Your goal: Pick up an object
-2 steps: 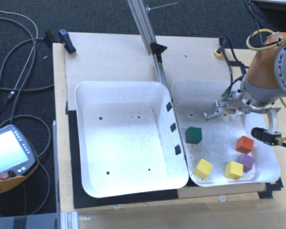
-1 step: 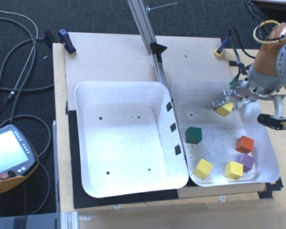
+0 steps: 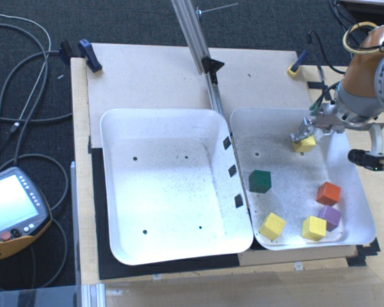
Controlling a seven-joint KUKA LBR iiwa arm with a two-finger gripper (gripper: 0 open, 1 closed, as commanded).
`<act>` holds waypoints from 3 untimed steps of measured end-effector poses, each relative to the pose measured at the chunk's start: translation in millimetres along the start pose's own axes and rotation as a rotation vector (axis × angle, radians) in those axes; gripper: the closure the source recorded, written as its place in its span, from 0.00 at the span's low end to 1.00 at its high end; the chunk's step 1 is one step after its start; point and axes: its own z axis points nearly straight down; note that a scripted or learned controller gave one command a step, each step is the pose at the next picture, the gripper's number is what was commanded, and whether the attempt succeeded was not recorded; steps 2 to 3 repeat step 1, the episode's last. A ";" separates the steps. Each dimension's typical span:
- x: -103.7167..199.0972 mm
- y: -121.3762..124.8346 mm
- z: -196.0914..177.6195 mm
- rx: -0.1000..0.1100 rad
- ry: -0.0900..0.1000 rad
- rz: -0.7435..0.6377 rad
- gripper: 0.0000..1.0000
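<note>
Yellow block between gripper fingers

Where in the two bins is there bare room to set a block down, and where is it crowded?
The left bin is bare floor from wall to wall. In the right bin, a free patch lies between the green block, the claw and the orange block. The near right corner is crowded: orange, purple and two yellow blocks.

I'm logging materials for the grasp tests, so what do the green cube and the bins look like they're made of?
The green cube looks like painted wood or foam: matte, even colour, crisp edges; which one is unclear. The bins look like thin moulded white plastic: smooth, rounded rims, faint sheen, dark speckling.
</note>
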 end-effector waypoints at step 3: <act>71.1 8.7 11.7 0.004 0.006 -0.003 1.00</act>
